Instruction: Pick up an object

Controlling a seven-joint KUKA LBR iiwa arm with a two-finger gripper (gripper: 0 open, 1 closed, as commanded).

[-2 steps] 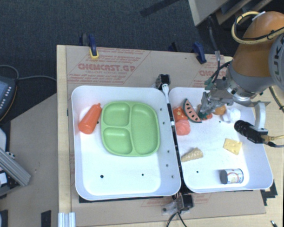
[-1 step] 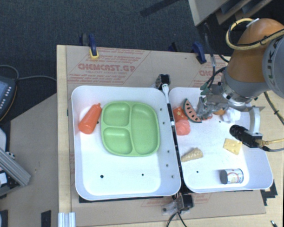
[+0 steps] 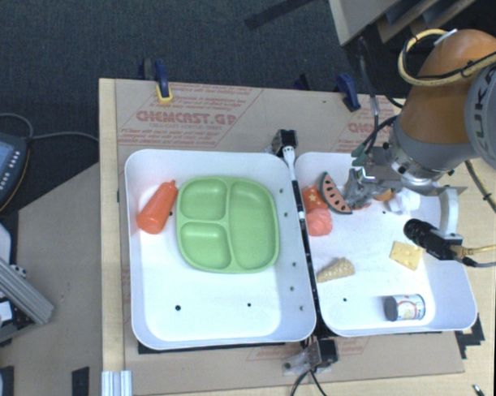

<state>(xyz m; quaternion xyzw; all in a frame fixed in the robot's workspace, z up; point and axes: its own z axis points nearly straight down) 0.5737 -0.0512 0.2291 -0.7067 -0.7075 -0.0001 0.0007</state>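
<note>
Gripper [image 3: 360, 187] hangs low in the right bin [image 3: 439, 321] beside the watermelon slice [image 3: 336, 196]; its opening cannot be told.

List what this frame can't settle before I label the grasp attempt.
- End effector finger state: camera view, wrist body above covers them.
- Watermelon slice toy: contact with the end effector unclear; they overlap at this slant.
- Small can: label too small to read.
- Right bin far corner: hidden under the arm.
</note>
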